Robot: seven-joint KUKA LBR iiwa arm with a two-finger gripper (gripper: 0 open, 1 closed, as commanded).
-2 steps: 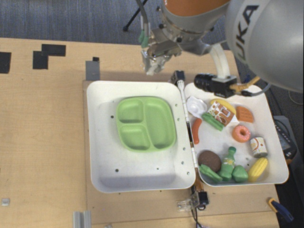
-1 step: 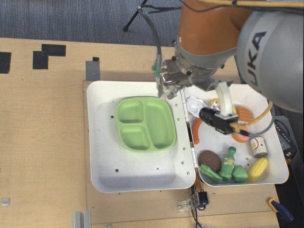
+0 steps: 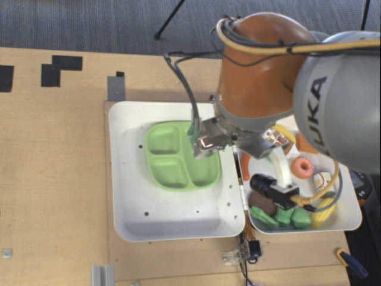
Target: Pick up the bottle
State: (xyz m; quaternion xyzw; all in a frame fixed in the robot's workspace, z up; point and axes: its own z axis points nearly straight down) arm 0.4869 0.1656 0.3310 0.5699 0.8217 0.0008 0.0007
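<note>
Far left: pale wooden bench [image 3: 53,159] with a few black square patches [image 3: 59,69] near its back edge, well apart from the work.

Next, shallow white left bin [image 3: 128,219], holding one thing: a light green plastic plate with three compartments [image 3: 172,159], lying flat near the middle.

Over the right edge of that plate, the gripper [image 3: 205,140], hanging low at the end of the grey arm with the orange band [image 3: 262,70]. Close above the green rim or touching it; cannot tell which. How wide the claw stands cannot be told either, and nothing can be seen held in it.

Further right, shallow white right bin [image 3: 351,219], crowded and largely covered by the arm. Visible there: a pink and orange ring-shaped toy doughnut [image 3: 302,167], a dark brown lump [image 3: 262,202] near the front left corner, some green toy vegetables [image 3: 286,218] along the front wall, a yellow piece [image 3: 324,213] beside them. Too small and too crowded to name more.

As for the bottle: cannot be picked out with any certainty; judged to lie somewhere in the right bin, hidden under the arm or lost in the clutter.

Step in hand, by judgement: searching or approaching, with the grasp not yet made and the claw over the wrong bin. Next move would call for lifting clear of the plate, crossing the wall between the bins, then coming down on the bottle alone. Chief hindrance: close neighbours likely to be nudged or caught instead.
</note>
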